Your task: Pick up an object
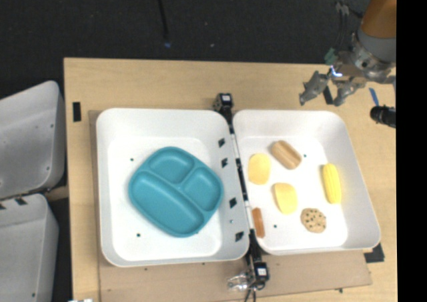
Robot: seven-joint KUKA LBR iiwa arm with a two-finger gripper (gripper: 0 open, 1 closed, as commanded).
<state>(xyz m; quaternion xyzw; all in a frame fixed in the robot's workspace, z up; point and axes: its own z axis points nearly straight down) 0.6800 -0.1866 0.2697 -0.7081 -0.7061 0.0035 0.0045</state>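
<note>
On the surface point(80, 174) we list two white bins side by side. Left bin point(113, 127): one teal divided plate point(175, 191), lying flat near the middle. Right bin point(337, 127): a brown bread roll point(286, 155); two pale yellow pieces, one point(259, 169) just left of the roll, one point(285, 197) below it; a yellow corn cob point(331, 183) toward the right wall; a cookie point(313, 220) near the front; a small sausage point(258, 222) by the left wall. We note the gripper point(325, 92) above the right bin's far right corner, jaws apart and holding nothing, well apart from every item.
</note>
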